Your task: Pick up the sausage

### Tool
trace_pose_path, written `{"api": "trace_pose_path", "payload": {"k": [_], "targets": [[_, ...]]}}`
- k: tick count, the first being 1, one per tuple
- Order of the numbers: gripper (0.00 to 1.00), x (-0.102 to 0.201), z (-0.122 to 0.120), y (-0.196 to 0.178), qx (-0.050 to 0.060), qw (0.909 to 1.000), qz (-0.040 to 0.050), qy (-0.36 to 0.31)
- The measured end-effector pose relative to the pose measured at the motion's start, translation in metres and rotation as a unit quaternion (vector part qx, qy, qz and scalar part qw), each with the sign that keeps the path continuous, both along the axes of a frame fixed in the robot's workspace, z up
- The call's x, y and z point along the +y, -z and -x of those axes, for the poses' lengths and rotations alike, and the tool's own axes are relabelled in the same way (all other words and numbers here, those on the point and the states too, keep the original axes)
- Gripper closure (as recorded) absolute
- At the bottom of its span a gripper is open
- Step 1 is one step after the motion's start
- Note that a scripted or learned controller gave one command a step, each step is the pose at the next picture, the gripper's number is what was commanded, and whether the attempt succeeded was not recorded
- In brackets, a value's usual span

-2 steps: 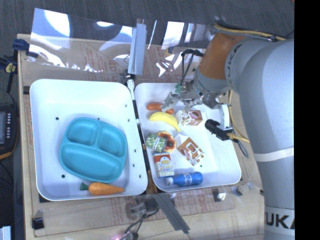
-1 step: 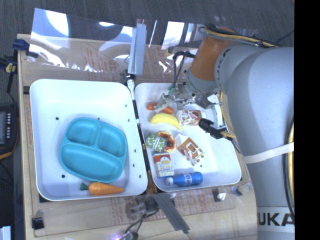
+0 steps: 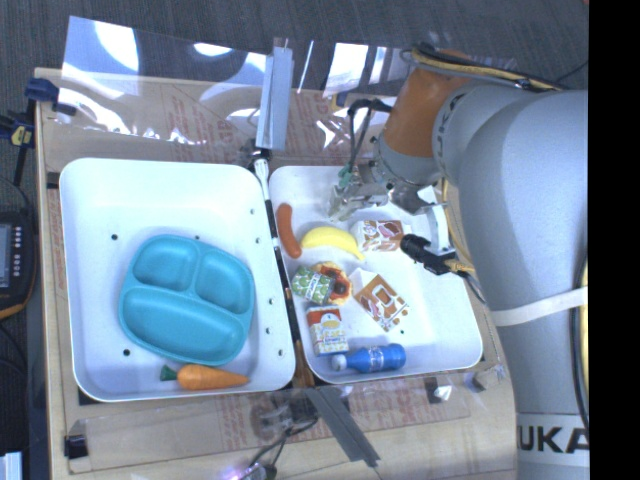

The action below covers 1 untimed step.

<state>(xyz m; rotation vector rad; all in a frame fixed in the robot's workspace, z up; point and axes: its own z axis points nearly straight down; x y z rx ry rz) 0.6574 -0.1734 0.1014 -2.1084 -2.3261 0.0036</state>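
I see the sausage (image 3: 288, 230) lying against the left wall of the right bin (image 3: 462, 320), close beside the banana (image 3: 330, 240), so I fear the jaws (image 3: 348, 200), whose state I cannot tell under the wrist, may strike that wall or catch the banana.

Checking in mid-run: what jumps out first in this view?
The big grey arm reaches in from the right, its gripper over the right bin's far end. The blue divided tray dominates the left bin, and the sausage lies by the right bin's left wall, apart from the gripper.
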Motion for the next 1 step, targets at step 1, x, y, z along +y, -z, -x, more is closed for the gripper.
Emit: {"api": "trace_pose_path", "payload": {"k": [1], "targets": [[0.00,0.0000,0.0000,0.0000,0.000,1.0000,0.0000,0.000]]}}
